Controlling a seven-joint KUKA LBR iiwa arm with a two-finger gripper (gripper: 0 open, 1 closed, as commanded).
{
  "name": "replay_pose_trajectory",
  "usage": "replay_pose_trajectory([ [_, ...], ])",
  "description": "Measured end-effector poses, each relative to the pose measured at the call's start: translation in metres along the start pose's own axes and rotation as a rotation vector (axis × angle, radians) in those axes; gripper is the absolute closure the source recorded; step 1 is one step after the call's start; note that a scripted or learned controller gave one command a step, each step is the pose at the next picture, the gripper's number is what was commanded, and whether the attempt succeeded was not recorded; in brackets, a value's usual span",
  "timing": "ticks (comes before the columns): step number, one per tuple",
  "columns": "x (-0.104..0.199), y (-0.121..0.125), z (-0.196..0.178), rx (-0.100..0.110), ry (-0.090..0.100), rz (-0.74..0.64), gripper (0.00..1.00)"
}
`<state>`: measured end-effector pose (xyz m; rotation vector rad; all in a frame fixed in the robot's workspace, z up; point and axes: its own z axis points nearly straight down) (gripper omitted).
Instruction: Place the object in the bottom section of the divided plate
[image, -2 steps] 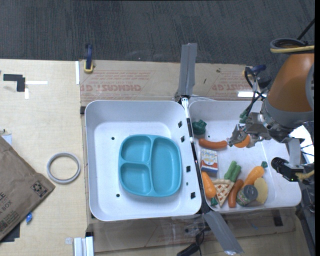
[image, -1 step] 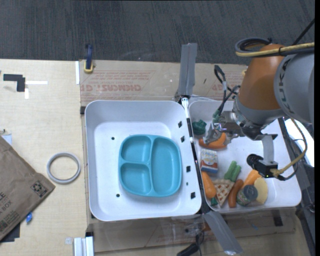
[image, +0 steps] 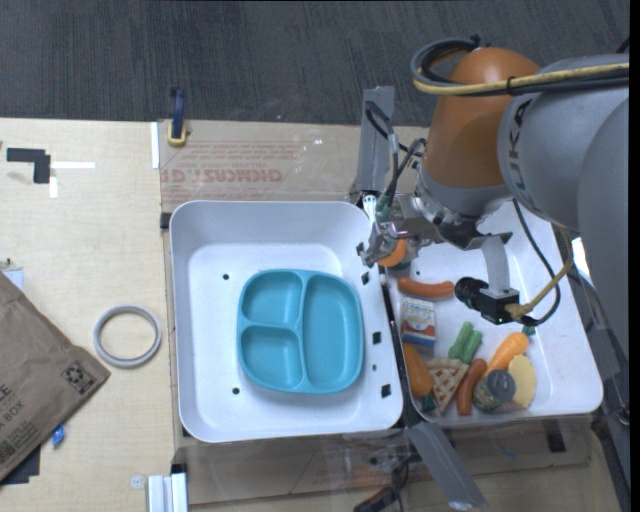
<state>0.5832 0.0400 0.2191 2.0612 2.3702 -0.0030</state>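
Note:
A teal divided plate lies flat in the middle of the left white bin. It has one long section on its right side and two smaller ones on its left. My gripper hangs over the wall between the two bins, just past the plate's upper right corner. It is shut on a small orange object that shows between the fingers. The grey arm with its orange band fills the upper right above it.
The right bin holds toy food: a sausage, a small carton, green pieces, a carrot, a pizza slice. On the bench to the left lie a tape ring and a brown paper bag.

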Motion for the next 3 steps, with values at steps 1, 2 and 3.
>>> replay_pose_trajectory([
  [1,-0.01,0.007,0.029,0.003,0.001,-0.126,1.0],
  [2,0.058,-0.022,-0.026,0.0,0.0,-0.131,1.0],
  [3,0.058,-0.022,-0.026,0.0,0.0,-0.131,0.0],
])
